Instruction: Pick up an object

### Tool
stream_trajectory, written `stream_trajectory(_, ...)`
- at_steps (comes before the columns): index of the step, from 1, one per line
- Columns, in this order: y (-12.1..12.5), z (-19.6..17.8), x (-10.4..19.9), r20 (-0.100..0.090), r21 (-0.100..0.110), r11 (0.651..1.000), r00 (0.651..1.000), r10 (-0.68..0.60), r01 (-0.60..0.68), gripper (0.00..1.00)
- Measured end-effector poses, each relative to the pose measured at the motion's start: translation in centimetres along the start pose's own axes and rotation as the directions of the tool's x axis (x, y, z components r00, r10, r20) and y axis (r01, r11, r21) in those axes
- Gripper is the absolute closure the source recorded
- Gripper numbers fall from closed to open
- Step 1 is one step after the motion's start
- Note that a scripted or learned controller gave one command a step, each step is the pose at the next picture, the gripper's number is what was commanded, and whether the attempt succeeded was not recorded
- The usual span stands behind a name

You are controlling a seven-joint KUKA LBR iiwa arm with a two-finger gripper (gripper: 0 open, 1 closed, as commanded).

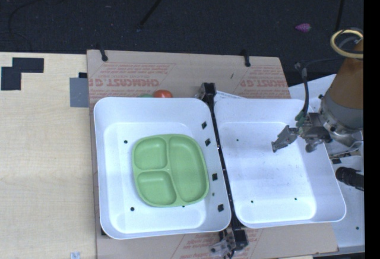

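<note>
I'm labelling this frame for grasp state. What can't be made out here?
- Gripper, camera view: too small and dark against the right bin to tell its finger state.
- Red-orange object: mostly hidden by the left bin's far rim.
- Arm: cut off by the right edge.
- Green divided plate: fully visible.

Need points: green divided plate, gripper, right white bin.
Green three-compartment plastic plate [170,170], camera view, central divider ridge.
Gripper [292,139], camera view, midway between its tips.
Right shallow white bin [273,192], camera view, bare floor.
</note>
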State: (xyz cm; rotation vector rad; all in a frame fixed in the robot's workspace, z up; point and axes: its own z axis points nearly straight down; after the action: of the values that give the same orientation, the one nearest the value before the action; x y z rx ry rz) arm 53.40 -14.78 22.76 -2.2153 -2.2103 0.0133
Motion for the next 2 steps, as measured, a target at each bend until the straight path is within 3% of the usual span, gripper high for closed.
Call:
stream_trajectory(1,0.2,-0.7,0.0,0.002,-0.013,1.000,1.000,-0.002,0.002,0.00)
stream_trajectory(2,-0.4,5.5,-0.2,0.000,-0.006,1.000,1.000,-0.002,0.002,0.00)
